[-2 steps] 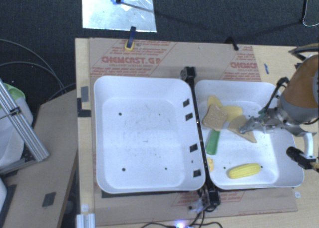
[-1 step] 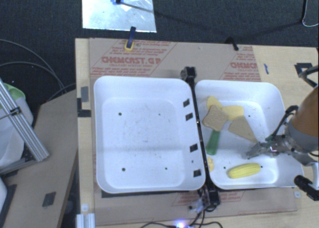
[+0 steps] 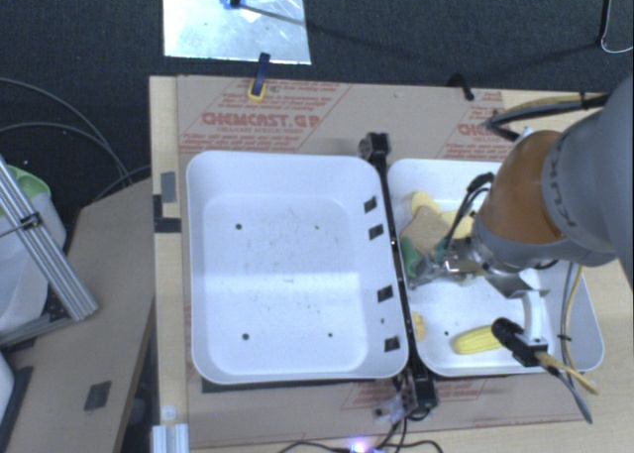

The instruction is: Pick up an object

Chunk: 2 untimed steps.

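My gripper is low in the right bin, near its left wall, with the grey arm and its orange band reaching in from the right. Its tip is right by a small green object. A tan, sponge-like piece lies just behind the gripper, and a yellow object sits behind that. A yellow corn cob rests near the bin's front edge. A small yellow bit lies by the front left wall. The arm hides much of the bin's middle and right.
The left bin stands beside the right one, with a black divider with clips between them. Both sit on a cardboard sheet. A shiny metal plate lies on the floor behind.
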Motion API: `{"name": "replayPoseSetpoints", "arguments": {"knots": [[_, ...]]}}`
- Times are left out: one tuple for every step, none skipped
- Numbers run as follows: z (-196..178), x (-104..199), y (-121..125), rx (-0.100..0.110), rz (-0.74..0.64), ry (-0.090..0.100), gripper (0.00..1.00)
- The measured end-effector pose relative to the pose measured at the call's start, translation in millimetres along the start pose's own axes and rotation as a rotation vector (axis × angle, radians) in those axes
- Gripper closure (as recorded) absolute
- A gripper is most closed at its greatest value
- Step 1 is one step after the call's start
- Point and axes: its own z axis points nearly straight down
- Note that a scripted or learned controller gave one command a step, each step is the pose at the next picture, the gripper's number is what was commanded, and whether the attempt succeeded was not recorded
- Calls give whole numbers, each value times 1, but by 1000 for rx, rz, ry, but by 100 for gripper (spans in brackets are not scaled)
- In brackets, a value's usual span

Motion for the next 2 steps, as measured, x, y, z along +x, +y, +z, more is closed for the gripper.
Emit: {"name": "replayPoseSetpoints", "arguments": {"knots": [[-11, -9, -1, 0, 13, -4, 100], [-105, 105, 0, -6, -1, 3, 100]]}}
